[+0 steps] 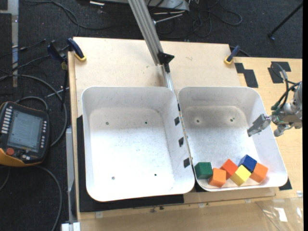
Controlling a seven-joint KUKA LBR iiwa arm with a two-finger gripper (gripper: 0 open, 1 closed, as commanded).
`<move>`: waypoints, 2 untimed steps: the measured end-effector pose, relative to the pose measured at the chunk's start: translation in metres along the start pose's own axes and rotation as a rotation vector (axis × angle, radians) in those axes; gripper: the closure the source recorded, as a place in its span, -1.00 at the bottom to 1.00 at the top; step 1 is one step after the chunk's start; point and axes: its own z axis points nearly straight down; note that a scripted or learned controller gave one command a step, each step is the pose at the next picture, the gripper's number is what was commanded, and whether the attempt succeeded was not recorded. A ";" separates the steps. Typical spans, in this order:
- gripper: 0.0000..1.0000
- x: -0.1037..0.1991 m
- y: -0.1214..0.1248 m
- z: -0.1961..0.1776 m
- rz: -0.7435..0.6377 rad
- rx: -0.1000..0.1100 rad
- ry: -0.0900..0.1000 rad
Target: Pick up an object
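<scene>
So the gripper [268, 125] sits right at the edge of the frame, over the right rim of the right bin [219, 97]. One grey finger [257, 124] pokes in over the bin, tilted, and the other one sticks out past the rim on the far side, so the gripper is spread apart with nothing between its fingers. The rest of the arm is cut off by the frame, and the wrist is a blurry mess of cables, hard to make out any detail there.

The blocks are all bunched in the near right corner of the right bin: a green block [203, 169] by itself on the left of the cluster, then an orange block [218, 177], a red-orange block [229, 167], a yellow block [241, 175], a blue block [249, 162] and another orange one [259, 172] against the rim. They're touching or overlapping, so I can't tell exactly where some edges end. The gripper is well apart from them, further back along the rim.

The left bin [130, 97] sits snug beside the right one on the desk [120, 61]. A teach pendant [23, 134] lies on the floor at left; its screen is lit, but the text is too small to read. No readable labels anywhere.
</scene>
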 end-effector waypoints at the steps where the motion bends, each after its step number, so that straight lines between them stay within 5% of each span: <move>1: 1.00 0.000 0.001 -0.010 -0.002 -0.002 -0.001; 2: -1.00 0.000 0.001 -0.010 -0.002 -0.001 -0.001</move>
